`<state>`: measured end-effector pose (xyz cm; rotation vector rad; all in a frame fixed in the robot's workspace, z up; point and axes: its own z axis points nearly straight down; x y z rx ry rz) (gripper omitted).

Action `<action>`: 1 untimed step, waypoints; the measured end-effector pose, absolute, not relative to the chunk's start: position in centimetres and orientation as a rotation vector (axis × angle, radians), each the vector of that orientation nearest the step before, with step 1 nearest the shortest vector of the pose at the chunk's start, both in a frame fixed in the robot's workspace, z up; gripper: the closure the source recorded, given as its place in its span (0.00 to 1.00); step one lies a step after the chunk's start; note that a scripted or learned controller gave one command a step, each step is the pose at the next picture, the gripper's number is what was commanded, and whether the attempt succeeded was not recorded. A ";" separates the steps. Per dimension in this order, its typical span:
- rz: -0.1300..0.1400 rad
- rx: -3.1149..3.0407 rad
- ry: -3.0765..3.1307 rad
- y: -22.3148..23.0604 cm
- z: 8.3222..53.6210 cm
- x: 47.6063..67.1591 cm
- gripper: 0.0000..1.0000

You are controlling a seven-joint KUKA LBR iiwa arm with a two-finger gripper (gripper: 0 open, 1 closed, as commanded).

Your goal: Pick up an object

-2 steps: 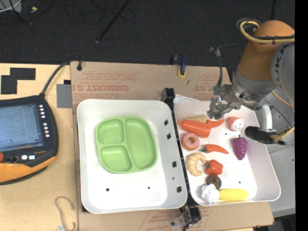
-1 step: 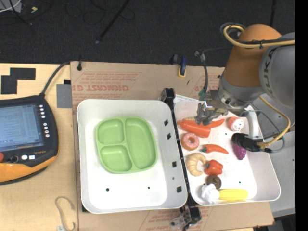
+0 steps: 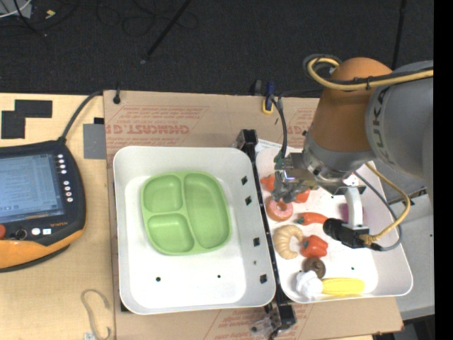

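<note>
Nearest the lens, at the bottom of the right bin (image 3: 396, 278), a yellow corn cob (image 3: 343, 286) lies with its long axis running left to right, its left end touching a white crumpled lump (image 3: 308, 284). Above those sit a small brown piece (image 3: 314, 266), a red pepper (image 3: 314, 246) and a tan curved pastry (image 3: 287, 239). A pink ring-shaped donut (image 3: 279, 208) rests near the bin's left wall, directly under the gripper (image 3: 287, 183), whose short fingers seem narrow and close above the donut; nothing visibly sits between them. An orange-red chilli (image 3: 310, 219) points left to right just beside the donut. The grey and orange arm (image 3: 354, 119) covers the bin's upper half, so whatever lies there is hidden.

The left bin (image 3: 134, 261) holds a green divided plate (image 3: 185, 213). Red mirrored lettering on the cardboard (image 3: 156, 127) beneath is too faint to read. At far left, a teach pendant (image 3: 35, 197) with a lit screen is cut off by the edge.
</note>
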<state>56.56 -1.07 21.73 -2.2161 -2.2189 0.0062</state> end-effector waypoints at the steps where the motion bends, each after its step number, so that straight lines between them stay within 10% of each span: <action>1: 0.005 -2.214 -2.220 3.8 22.2 52.9 1.00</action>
